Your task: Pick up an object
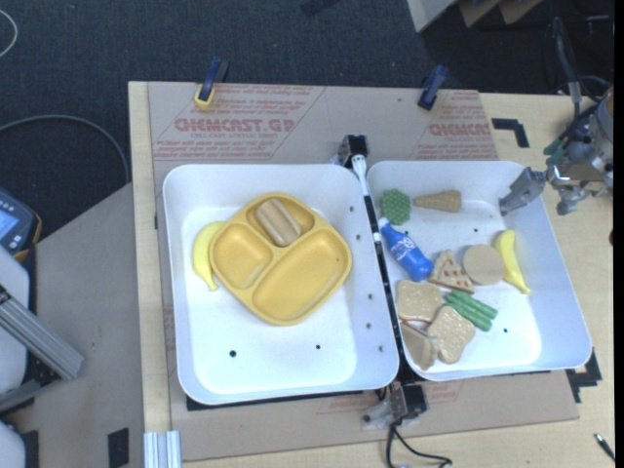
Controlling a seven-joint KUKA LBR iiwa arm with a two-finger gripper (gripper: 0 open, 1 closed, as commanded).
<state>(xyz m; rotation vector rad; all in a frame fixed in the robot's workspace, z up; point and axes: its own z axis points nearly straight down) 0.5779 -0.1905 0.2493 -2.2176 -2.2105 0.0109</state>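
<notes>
from the overhead camera i can read "chemcast gp" printed in faded red, repeated across the brown protective sheet (322,115) that covers the tabletop (585,261); the second copy on the right is partly cut off by the bin. two clamps, one with a yellow tip (209,84) and one blue (432,87), pinch the sheet at the far edge.

the left bin (195,359) is smooth white plastic with rounded corners. it holds a yellow divided plate (283,258) with three compartments, and a tan hot dog bun toy (278,222) lies in the far compartment. a yellow banana (204,253) is tucked against the plate's left rim.

the right bin (556,330) carries the pickable stuff, all toy food: a green bumpy round piece (395,205), a tan wedge (438,201), a blue bottle (404,249) with a white label i can't read lying on its side near the divider, a cracker-looking triangle (451,274), a round beige disc (481,263), a second banana (512,259) touching the disc, a green bean pod (471,309), and pale bread-shaped slices (434,325) piled at the near side.

the pincer (523,191) sits at the far right corner of the right bin, just above the rim, grey and metallic. nothing is visible between its fingers, and i can't tell how wide they stand.
</notes>
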